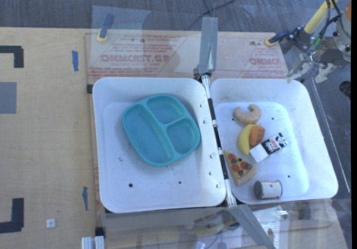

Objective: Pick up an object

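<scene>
Judging the banana (244, 139) light, smooth and firm, I'd grip across its middle; my jaws' state I cannot tell.

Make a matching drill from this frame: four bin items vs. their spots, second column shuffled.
Items:
1. teal three-compartment plastic plate
2. tan croissant-shaped toy
3. toy pizza slice with red toppings
4. small grey-and-white can lying on its side

Spots:
A. right bin, near front edge
B. left bin, centre
C. right bin, by the divider, lower left
D. right bin, farthest back of the items

Pairs: 1-B, 2-D, 3-C, 4-A
</scene>
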Motion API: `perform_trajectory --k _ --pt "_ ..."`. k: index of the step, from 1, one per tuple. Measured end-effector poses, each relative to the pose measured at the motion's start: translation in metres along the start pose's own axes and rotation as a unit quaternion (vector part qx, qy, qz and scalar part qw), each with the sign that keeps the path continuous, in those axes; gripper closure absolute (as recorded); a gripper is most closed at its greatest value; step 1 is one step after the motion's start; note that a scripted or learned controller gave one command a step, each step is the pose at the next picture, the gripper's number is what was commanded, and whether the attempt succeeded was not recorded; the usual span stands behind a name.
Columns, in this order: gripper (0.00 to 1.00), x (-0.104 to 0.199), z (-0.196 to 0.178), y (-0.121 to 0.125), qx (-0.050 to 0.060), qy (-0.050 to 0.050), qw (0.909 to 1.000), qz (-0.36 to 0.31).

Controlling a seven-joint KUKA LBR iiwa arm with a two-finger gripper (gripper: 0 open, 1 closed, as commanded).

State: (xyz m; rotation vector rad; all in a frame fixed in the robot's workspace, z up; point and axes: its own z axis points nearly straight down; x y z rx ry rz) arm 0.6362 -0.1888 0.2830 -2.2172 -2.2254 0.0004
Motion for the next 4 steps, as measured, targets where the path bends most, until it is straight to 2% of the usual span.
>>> perform_trajectory --k 1,2,3,4 --pt "0.00 0.087 0.106 0.025 0.001 0.000 0.9996 0.028" --pt "0.00 0.074 0.191 -0.048 -0.001 0.000 0.9971 0.077" --pt "1.00 0.069 0.181 -0.049 -0.002 0.000 0.9966 0.082" --pt "1.00 0.125 0.098 0.006 0.000 -0.001 0.9799 0.199"
